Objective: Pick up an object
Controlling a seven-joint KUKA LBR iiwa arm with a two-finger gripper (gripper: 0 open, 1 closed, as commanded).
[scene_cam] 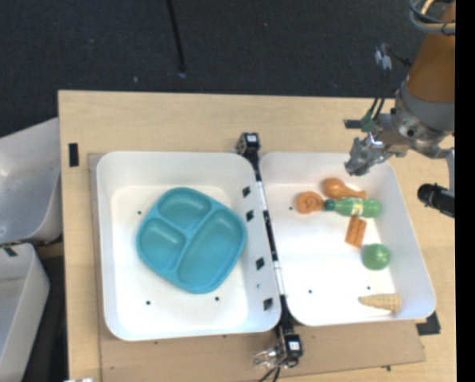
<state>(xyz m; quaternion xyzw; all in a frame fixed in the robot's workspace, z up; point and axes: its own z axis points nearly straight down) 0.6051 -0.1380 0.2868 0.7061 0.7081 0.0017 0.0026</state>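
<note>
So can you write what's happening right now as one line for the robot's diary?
stage: approach | gripper: above right bin far edge | nearest: orange toy | holding: nothing seen | left bin: blue tray

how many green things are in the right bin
2. A green bottle lies on its side near the bin's middle, touching the orange toys beside it. A green ball sits below it, nearer the right wall. Nothing appears to be hidden.
</note>
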